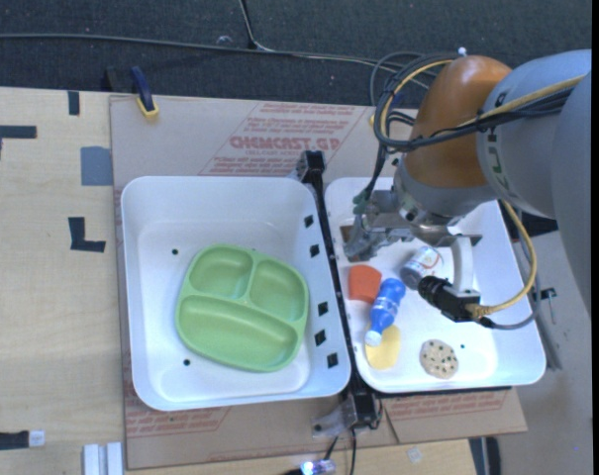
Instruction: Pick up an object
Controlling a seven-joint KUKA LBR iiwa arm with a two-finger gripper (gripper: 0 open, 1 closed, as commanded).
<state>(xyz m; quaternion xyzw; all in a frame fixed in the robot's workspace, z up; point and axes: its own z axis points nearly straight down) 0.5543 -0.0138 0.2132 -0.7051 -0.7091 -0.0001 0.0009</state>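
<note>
Writing: red print on the cardboard sheet (279, 137) under the bins reads "CHEMCAST GP" as far as you can make it out; the smaller lines beside it are too fine to read.
Bottle label: the blue bottle (384, 309) shows no wording you can read at this size.
Table: wooden table (42, 295) with black tape marks and a grey patch toward your left.
Left bin: left white bin (141, 265) holds a green divided plate (244, 307), lying flat, three compartments.
Right bin: right white bin (517, 354) holds an orange block (364, 283), the blue bottle just beside it and tilted, a yellow piece (383, 351) touching the bottle's lower end, and a speckled cookie (439, 358) near the front wall, apart from the yellow piece.
Gripper: gripper (373, 236) sits low over the back of the right bin, just above the orange block; you cannot tell how it is set, and nothing shows held in it.
In the way: the grey arm (537, 127) with its orange band (455, 122) and yellow cables covers the back right part of the right bin; a black cable fitting (446, 297) hangs over the bin's middle.
Around: blue and yellow clamp (144, 95) at the cardboard's far left corner; black clips (324, 305) along the seam between the bins; dark floor with a thin cable (248, 18) beyond the table.
</note>
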